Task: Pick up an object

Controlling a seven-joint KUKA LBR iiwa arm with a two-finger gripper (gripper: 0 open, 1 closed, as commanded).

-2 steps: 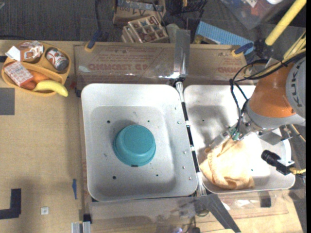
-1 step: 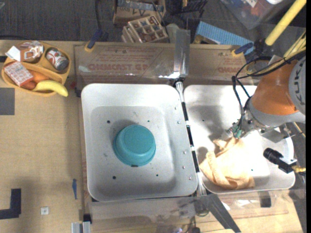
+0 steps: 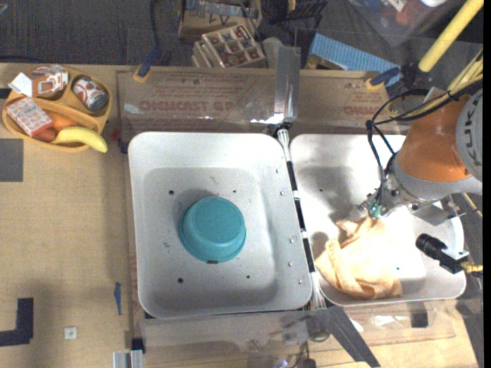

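While the arm (image 3: 437,156) is reaching into the right bin (image 3: 322,159), its jaws (image 3: 375,209) are touching the top edge of a crumpled yellow cloth (image 3: 359,263) lying against that bin's near wall; whether they are spread or pinching, I cannot tell. An upturned teal bowl (image 3: 213,228) is sitting mid-left bin (image 3: 153,175).

The grey arm (image 3: 460,140) wears an orange band, with black cables looping beside its wrist.
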